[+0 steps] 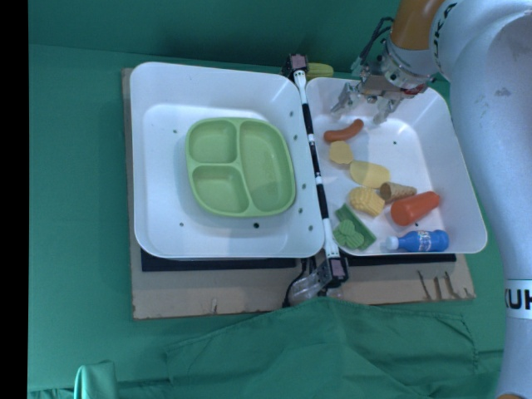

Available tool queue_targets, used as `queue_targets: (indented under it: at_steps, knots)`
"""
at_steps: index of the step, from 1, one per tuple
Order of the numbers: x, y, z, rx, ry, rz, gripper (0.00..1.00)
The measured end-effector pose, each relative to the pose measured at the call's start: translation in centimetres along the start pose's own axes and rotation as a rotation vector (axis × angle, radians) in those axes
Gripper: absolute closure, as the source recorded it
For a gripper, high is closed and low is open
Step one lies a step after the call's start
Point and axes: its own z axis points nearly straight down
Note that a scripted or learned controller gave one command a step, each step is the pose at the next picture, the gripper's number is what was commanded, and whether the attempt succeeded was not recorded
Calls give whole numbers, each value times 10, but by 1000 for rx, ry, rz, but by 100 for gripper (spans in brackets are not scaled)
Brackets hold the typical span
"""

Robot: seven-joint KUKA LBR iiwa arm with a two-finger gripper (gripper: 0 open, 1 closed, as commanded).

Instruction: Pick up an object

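Note:
The right bin [432, 144] holds several toy foods. A red-orange sausage [343, 130] lies near the bin's back, with a yellow chunk [341, 153] and a pale yellow piece [369, 174] just in front of it. Nearer the front are a corn cob [366, 200], an ice-cream cone [397, 191], an orange-red carrot [414, 208], a green leafy piece [354, 231] and a blue bottle [418, 241]. My gripper [363, 109] hovers over the bin's back edge, just above and to the right of the sausage. It is open, with nothing between its fingers.
A green divided plate [241, 167] sits in the left bin [162, 131]. A black-and-white bar [314, 160] runs between the two bins. A small yellow-green object [320, 70] lies outside the bins at the back. Green cloth covers the bench.

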Motion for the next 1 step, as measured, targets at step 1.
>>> queue_targets:
  at_steps: [1]
  knots:
    - [-3, -78, -3, -20, 11, 3, 0]
